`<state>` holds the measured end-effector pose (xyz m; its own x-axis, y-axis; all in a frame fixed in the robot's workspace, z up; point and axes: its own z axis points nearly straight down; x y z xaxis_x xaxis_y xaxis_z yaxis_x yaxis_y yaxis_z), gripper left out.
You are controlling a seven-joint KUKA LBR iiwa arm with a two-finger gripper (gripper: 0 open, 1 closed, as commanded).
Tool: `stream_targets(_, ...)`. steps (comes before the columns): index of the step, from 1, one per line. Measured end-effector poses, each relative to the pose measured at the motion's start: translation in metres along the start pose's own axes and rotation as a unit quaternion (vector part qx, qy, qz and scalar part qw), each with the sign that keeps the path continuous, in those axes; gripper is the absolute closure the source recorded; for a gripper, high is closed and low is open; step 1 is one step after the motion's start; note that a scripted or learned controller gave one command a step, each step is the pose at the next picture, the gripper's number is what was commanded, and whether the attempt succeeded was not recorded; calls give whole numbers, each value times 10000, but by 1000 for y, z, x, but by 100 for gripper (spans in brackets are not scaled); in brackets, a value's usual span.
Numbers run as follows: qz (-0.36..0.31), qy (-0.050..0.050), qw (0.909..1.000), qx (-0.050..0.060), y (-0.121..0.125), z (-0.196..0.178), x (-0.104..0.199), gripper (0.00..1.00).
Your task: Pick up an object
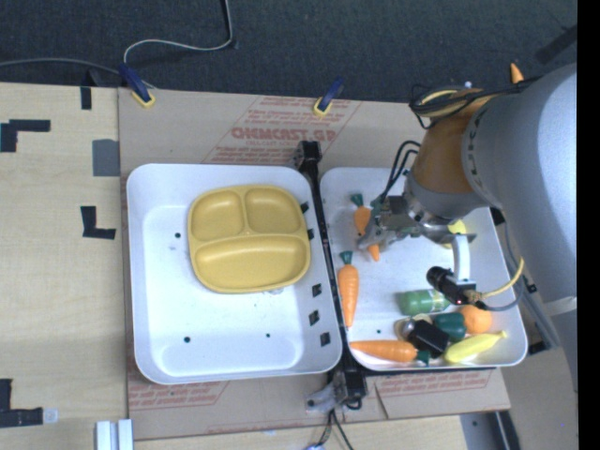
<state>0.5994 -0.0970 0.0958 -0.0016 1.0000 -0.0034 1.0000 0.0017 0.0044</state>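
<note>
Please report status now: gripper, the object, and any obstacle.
Gripper low in right bin, at a small orange carrot; jaws unclear. Grasp not confirmed. Another carrot close by; toys crowd the bin's front corner.

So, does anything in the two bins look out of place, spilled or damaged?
Nothing stands out. The yellow divided plate lies flat in the left bin. Toy carrots and other toys lie loose in the right bin, most heaped near its front edge. The gripper hangs over a small carrot.
</note>
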Motion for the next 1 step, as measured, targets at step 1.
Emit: stream_targets(1,-1,20,10000,27,-62,-89,60,100)
